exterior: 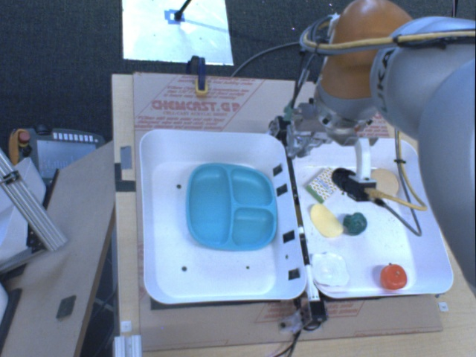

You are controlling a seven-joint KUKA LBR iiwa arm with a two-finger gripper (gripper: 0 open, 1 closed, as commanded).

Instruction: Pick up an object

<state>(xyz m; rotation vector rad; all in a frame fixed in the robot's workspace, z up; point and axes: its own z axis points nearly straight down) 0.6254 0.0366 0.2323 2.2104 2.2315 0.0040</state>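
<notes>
My gripper (297, 141) hangs over the far left corner of the right bin (435, 255), close to the wall between the two bins. Nothing shows in its grasp. In the right bin lie a green-and-white checkered piece (320, 184), a yellow fruit-shaped toy (325, 221), a dark green lump (355, 223), a tan disc (387, 179), a clear plastic cup (329, 268) and an orange-red tomato-like toy (393, 277). The checkered piece lies nearest the gripper, just in front of it.
The left bin (160, 199) holds a blue divided plate (230, 204). The arm's grey body and orange band cover the far right of the right bin. A cardboard sheet (193, 106) lies under both bins.
</notes>
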